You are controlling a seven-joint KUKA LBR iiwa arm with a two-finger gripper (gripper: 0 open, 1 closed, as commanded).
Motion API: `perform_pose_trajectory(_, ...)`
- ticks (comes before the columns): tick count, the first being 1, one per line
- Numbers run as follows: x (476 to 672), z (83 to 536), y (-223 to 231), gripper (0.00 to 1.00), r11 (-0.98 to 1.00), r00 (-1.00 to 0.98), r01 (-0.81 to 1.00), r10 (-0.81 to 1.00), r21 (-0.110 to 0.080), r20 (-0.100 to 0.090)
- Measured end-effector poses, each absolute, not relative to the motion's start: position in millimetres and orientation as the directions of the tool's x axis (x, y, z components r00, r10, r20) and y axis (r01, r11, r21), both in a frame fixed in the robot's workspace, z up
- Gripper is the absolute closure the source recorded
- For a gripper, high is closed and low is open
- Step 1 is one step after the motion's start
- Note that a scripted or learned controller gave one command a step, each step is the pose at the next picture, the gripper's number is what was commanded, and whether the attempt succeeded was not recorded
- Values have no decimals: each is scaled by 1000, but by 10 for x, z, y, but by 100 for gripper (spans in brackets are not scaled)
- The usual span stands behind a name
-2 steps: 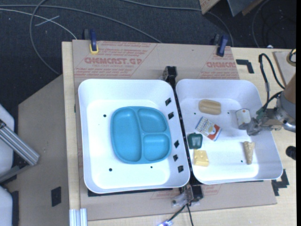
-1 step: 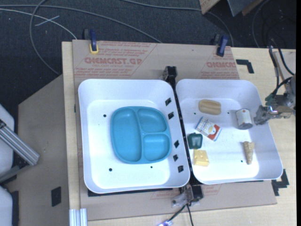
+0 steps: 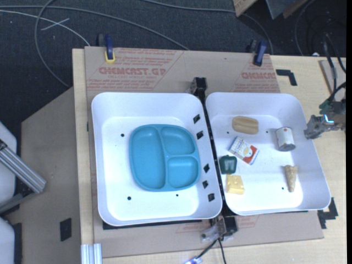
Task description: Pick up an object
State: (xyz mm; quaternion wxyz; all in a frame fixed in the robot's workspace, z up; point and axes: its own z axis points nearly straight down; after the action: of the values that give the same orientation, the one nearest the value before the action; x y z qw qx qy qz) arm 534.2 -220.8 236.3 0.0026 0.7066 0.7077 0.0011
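The right bin (image 3: pixel 308 194) holds several small objects. A tan bread-like oval (image 3: pixel 245 125) lies toward its back. To the right of that oval rests a small silver can (image 3: pixel 285 138) on its side. A white, red and blue packet (image 3: pixel 243 149) sits near the middle. Just below the packet are a dark green piece (image 3: pixel 227 164) and a yellow cheese-like wedge (image 3: pixel 235 184), both close to the bin's left wall. A tan cone (image 3: pixel 290 177) lies at the front right.
The left bin (image 3: pixel 107 194) holds a blue divided plate (image 3: pixel 164 157). Black clips line the divider (image 3: pixel 204 147) between the bins. A grey fixture with cables (image 3: pixel 320 122) sits at the right bin's right rim. Blue clamps (image 3: pixel 109 47) pin the board at the back.
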Motion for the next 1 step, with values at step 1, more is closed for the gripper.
perform_pose_trajectory(1,5455,2283,-1726,100,5,-5,1000,1000,-1,3)
